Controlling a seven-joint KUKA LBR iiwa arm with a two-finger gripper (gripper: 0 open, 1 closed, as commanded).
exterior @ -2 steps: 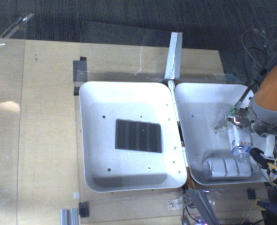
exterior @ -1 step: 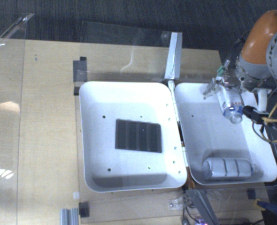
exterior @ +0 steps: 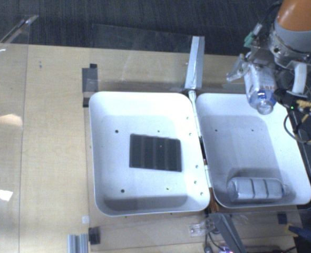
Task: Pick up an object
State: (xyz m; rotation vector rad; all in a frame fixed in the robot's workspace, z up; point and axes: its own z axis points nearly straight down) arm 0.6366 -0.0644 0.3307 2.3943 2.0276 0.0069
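Item: clear plastic bottle (exterior: 260, 93). Location: at about 1 o'clock in the view, hanging above the far rim of the right bin (exterior: 303, 194), well off the bin floor. It points downward, its blue-tinted end lowest.

Item: gripper (exterior: 256, 75). Location: directly above the bottle, below the orange band of the arm. Jaws: narrow, closed around the upper part of the bottle, which appears to sit between them; the exact contact is blurred, so this is a probable hold rather than a certain one.

Item: grey ridged block (exterior: 255, 188). Location: right bin, at about 5 o'clock, lying flat near the close wall, well apart from the gripper.

Item: dark ribbed pad (exterior: 155, 153). Location: centre of the left bin (exterior: 100, 141), lying flat and untouched.

Task status: judged largely done, since one object is lifted clear of the bin. What is left: keeping the hold steady; nothing else appears to be outstanding. Both bins rest on the tabletop (exterior: 45, 141).
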